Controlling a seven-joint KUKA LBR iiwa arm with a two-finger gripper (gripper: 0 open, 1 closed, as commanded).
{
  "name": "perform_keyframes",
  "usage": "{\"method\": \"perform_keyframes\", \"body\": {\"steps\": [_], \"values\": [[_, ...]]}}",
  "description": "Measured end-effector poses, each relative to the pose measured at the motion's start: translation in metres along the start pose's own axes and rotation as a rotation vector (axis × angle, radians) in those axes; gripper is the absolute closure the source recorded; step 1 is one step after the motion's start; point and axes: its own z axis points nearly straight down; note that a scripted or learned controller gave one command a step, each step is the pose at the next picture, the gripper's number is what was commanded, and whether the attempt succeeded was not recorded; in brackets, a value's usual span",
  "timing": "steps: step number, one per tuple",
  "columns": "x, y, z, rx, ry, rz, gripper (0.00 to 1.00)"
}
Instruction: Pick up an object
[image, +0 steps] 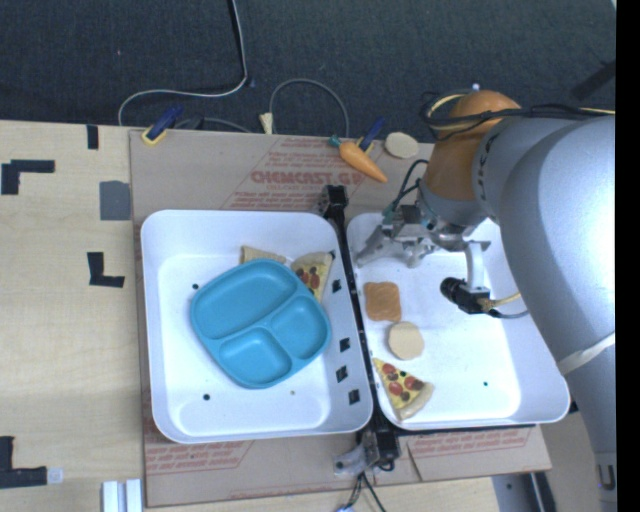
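no object is lifted yet; the pick looks still to be done. the hand (400, 243) sits low in the right bin's (520, 385) far corner, and i cannot tell its state. nearby in that bin lie a brown toast piece (382, 300), a pale round (405, 341) and a pizza slice (403, 386). the left bin (170, 330) holds a blue divided plate (260, 322).

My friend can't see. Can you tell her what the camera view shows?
A grey robot arm reaches from the right over the right bin, which holds a toast slice, a round cookie and a pizza slice. The left bin holds a blue tray.
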Motion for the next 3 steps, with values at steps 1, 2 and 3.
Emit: {"method": "perform_keyframes", "body": {"steps": [1, 2, 3], "values": [[0.0, -0.047, -0.001, -0.003, 0.001, 0.001, 0.0], [-0.005, -0.063, -0.002, -0.006, 0.002, 0.0, 0.0], [-0.018, 0.009, -0.018, -0.005, 0.002, -0.002, 0.0]]}}
